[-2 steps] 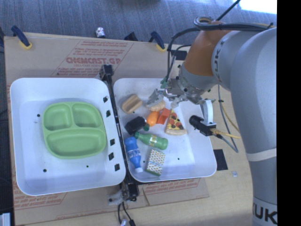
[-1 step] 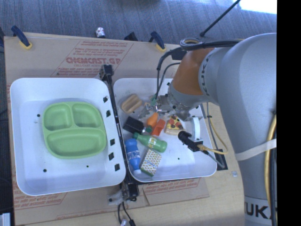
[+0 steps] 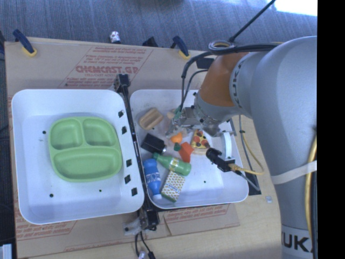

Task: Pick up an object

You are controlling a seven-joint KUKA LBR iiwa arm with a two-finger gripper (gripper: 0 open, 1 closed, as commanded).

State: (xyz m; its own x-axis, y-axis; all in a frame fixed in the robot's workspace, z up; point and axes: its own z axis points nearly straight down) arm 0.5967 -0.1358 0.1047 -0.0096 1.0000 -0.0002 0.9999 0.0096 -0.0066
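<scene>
The grey arm [image 3: 280,107] sweeps in from the right of the frame, orange band [image 3: 218,82] bent down over the right bin [image 3: 215,193]. The gripper [image 3: 180,124] sits low among the clutter at frame centre, but the wrist hides it, so how far it is parted, or whether it grips anything, I cannot tell. Just beside it lie a tan block [image 3: 150,118], an orange piece [image 3: 177,138] and a pizza slice [image 3: 200,141]. Lower down: a black box [image 3: 153,143], a green bottle [image 3: 173,164], a blue bottle [image 3: 152,177] and a patterned carton [image 3: 173,186]. The left bin [image 3: 27,198] holds a green divided plate [image 3: 85,148].
</scene>
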